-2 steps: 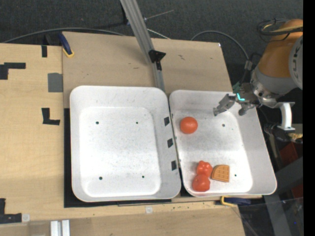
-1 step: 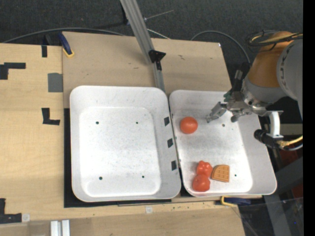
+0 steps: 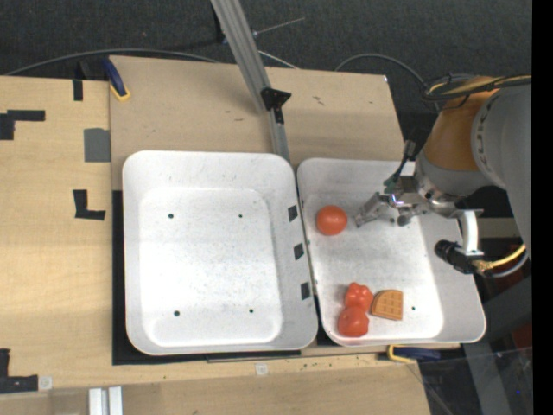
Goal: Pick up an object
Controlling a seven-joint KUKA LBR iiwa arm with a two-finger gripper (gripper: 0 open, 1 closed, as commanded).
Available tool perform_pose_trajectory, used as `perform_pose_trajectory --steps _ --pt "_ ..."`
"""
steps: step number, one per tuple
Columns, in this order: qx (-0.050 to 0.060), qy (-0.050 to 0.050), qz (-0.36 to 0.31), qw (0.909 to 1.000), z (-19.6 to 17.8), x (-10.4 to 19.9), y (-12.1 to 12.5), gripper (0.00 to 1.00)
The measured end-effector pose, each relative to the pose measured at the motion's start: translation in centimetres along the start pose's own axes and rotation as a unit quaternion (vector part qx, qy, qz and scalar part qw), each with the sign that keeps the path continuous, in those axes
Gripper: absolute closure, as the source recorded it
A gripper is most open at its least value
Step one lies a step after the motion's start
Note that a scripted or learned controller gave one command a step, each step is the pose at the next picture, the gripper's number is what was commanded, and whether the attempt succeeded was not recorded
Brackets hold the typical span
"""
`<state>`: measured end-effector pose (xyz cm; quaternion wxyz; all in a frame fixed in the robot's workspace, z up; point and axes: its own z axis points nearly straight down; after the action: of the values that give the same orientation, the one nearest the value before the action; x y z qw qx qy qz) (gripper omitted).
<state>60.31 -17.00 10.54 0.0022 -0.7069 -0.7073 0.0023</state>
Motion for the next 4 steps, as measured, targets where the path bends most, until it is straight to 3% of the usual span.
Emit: perform_pose_trajectory --steps 1,2,4 --pt "-0.001 0.000 0.000 1.0000 1.8 0.1 0.0 0.00" --pt "-0.002 0.000 -0.001 1.0000 0.7 0.1 0.0 1.00" --pt "-0.005 -0.001 0.000 1.0000 -10.7 -0.8 0.5 1.00"
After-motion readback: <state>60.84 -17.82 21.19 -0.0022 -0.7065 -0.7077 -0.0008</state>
